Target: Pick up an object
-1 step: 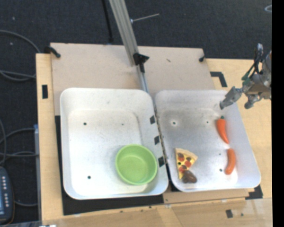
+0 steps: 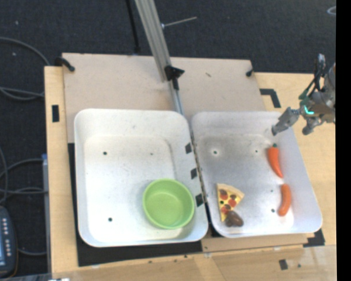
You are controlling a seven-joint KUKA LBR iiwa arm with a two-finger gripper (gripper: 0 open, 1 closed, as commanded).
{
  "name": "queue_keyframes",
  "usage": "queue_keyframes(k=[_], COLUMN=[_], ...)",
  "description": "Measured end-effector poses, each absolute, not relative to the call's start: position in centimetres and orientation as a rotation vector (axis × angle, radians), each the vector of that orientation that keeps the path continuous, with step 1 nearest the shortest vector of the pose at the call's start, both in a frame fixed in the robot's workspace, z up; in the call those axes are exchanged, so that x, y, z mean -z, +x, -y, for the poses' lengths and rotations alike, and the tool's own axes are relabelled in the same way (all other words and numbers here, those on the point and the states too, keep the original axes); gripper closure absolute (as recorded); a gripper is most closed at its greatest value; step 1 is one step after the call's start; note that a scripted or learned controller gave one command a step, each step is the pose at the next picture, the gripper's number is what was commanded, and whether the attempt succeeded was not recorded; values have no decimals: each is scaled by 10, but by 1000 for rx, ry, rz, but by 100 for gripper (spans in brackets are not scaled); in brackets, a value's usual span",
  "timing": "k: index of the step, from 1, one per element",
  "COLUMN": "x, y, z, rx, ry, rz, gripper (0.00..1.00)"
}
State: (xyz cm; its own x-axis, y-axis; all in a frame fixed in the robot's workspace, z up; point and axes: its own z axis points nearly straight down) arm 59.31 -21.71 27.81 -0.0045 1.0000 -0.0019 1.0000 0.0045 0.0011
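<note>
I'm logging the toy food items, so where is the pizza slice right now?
The pizza slice lies in the right bin, near its front left corner, close to the divide from the left bin holding the green bowl.

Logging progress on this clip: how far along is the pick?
Nothing looks picked yet. The gripper is open at the right bin's upper right edge, holding nothing. Two carrots and pizza lie there; the bowl sits in the left bin. Reach, grasp and lift remain.
</note>
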Motion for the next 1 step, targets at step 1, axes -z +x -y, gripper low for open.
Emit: queue_keyframes(k=[1], x=[-235], y=[596], z=[218], rx=[6], ry=[2221], rz=[-2222], gripper=[0])
